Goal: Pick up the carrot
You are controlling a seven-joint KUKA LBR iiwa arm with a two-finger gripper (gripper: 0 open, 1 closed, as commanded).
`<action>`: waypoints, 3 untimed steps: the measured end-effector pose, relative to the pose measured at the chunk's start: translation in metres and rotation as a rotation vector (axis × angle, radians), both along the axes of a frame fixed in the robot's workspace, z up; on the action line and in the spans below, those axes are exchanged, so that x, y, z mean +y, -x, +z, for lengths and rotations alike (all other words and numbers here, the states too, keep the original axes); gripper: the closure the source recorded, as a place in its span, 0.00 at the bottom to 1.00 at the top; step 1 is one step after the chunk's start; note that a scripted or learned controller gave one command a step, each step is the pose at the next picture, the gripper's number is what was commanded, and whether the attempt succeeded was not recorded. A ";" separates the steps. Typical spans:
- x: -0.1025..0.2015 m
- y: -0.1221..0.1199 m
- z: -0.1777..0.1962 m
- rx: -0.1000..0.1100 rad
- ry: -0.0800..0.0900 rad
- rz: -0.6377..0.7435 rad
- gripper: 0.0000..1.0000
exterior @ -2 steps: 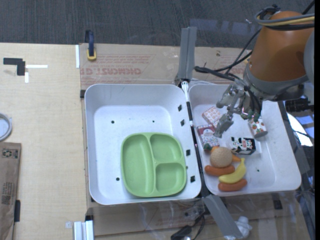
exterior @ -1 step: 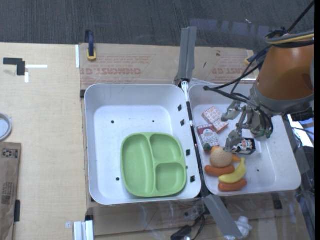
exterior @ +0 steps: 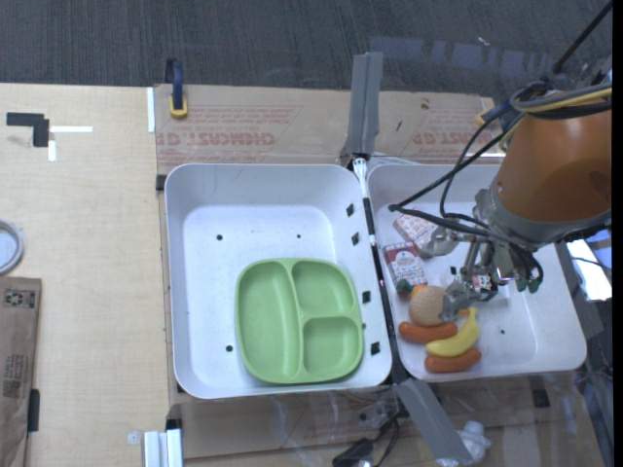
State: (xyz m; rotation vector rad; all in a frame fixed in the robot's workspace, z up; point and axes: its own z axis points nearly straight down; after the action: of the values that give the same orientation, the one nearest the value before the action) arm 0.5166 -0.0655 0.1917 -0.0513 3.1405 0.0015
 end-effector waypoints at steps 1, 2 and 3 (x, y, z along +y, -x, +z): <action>-0.025 -0.006 0.000 -0.003 0.000 0.116 0.00; -0.051 -0.006 -0.098 -0.011 0.002 0.302 0.00; -0.029 -0.027 -0.099 -0.005 0.000 0.668 0.00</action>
State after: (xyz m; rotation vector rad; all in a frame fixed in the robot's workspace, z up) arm 0.5436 -0.0941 0.0923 -1.0763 2.9460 0.0017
